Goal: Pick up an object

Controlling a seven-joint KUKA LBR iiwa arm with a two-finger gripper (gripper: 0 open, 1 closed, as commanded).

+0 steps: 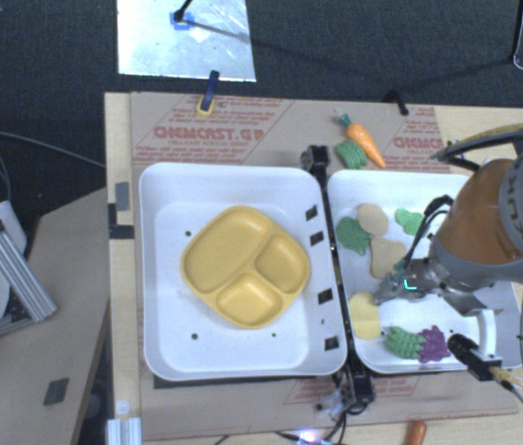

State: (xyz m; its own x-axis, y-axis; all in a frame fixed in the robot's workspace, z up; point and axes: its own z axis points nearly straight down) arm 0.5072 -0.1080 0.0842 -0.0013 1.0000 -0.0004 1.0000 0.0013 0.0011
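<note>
Hand (393,288) hovers low over the right bin (447,185), beside a yellow toy (365,318); can't tell its grip.

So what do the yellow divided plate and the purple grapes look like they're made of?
The yellow divided plate looks like moulded plastic: one even colour, rounded compartment edges, a dull satin surface. The purple grapes look like a toy, plastic or rubber: uniform purple lumps, with no clear shine. At this size I can't tell hard from soft.
</note>
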